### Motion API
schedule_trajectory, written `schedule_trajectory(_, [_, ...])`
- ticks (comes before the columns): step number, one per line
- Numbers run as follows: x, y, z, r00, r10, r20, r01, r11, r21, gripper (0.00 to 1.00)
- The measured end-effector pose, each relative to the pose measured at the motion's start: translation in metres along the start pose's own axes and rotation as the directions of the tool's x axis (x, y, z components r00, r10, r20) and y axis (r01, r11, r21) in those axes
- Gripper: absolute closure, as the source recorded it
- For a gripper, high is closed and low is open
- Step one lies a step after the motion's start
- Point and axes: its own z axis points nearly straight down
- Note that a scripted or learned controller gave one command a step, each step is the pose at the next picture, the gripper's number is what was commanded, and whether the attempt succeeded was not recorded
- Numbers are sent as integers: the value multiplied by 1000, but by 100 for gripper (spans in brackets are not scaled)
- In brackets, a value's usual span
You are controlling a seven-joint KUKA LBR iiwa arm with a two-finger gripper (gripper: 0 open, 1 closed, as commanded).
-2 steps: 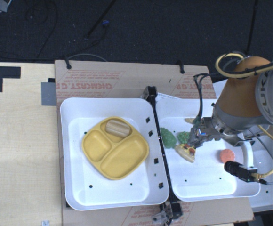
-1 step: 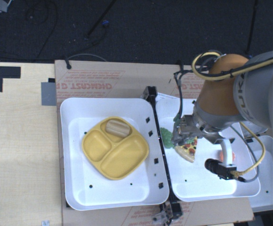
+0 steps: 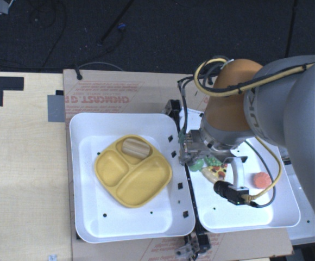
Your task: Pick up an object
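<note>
My gripper is down in the right bin, at its left side close to the divider, with the grey arm and orange band above it. Right under and beside it lie a green object and a yellow piece with red spots. An orange-pink round object rests further right in the same bin. In the left bin a yellow divided plate carries a tan, bread-like object in its top compartment.
A black cable connector hangs over the right bin floor below the gripper. Black clamps run along the seam between the bins. Cardboard lies under both bins, with pale bench to the left.
</note>
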Motion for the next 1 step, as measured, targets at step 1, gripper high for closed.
schedule_trajectory(1, [45,6,-12,1000,1,2,-1,1000,-1,100])
